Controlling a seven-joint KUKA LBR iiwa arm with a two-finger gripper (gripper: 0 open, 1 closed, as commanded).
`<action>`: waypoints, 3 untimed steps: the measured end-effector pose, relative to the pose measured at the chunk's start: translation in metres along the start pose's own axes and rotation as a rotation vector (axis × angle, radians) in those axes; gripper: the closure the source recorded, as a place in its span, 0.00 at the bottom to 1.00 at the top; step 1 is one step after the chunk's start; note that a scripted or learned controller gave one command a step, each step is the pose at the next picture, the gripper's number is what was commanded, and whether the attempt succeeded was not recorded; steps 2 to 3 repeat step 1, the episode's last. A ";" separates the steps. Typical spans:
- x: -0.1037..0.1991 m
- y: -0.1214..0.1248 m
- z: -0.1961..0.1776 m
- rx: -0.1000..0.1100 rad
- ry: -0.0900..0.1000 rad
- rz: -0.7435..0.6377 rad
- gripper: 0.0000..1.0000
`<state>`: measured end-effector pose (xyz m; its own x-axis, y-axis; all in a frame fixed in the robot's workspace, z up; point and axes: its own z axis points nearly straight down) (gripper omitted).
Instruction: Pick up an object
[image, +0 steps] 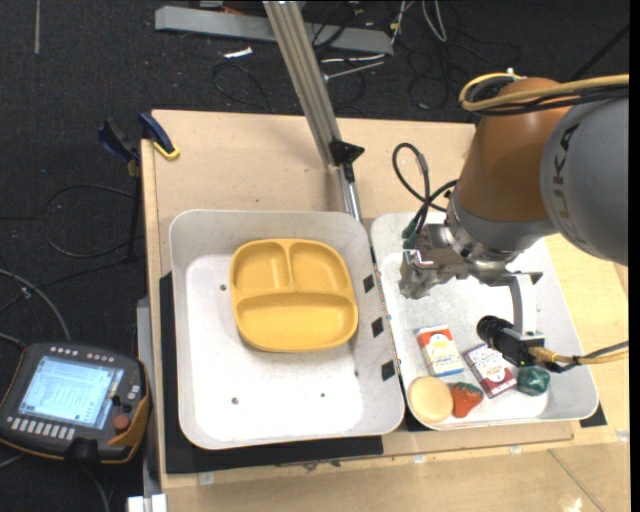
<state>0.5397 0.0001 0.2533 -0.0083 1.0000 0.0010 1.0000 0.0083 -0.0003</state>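
The jaws (417, 282) hang over the right bin (570, 400), at its ten o'clock corner; whether they are wide or narrow cannot be told. A small carton (441, 352), red strawberry (467, 399) and pale disc (431, 398) cluster at six o'clock. A yellow tray (294, 294) lies in the left bin (200, 400).

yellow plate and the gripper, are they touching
Apart. The camera view shows the yellow plate lying in the left bin, while the gripper is over the right bin, with both bin rims between them.
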 end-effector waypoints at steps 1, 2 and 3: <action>0.049 -0.006 0.012 0.002 0.000 0.001 1.00; 0.049 -0.006 0.012 0.002 0.000 0.001 1.00; 0.049 -0.006 0.012 0.002 0.000 0.001 1.00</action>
